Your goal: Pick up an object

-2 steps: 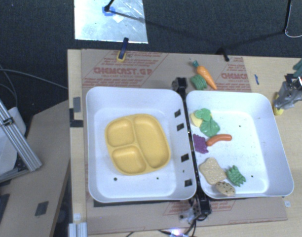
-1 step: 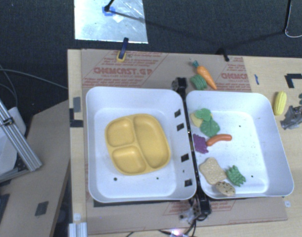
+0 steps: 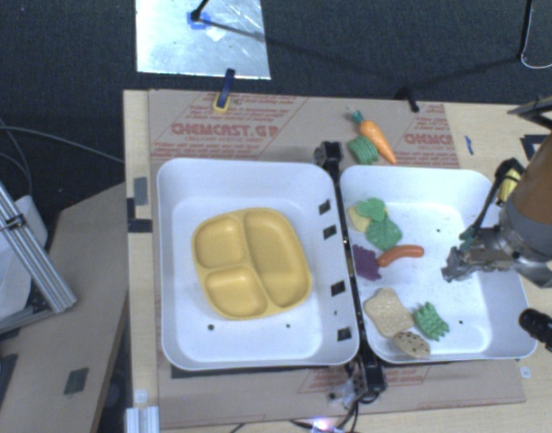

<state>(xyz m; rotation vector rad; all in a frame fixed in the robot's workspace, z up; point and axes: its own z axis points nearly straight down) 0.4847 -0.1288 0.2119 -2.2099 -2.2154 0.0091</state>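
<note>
the arm reaches in from the right (wrist bent down), pincer [image 3: 458, 269] lowered.

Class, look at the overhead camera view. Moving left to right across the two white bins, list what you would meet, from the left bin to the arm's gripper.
Yellow divided plate → purple grapes → orange sausage → green leafy piece → gripper.

Tabletop [image 3: 258, 115]: brown board printed in red. On it: left bin [image 3: 181, 269]; right bin [image 3: 456, 197], edges touching; toy carrot [image 3: 377, 139] beyond right bin; blue-yellow clip [image 3: 225, 93] at far edge.
</note>
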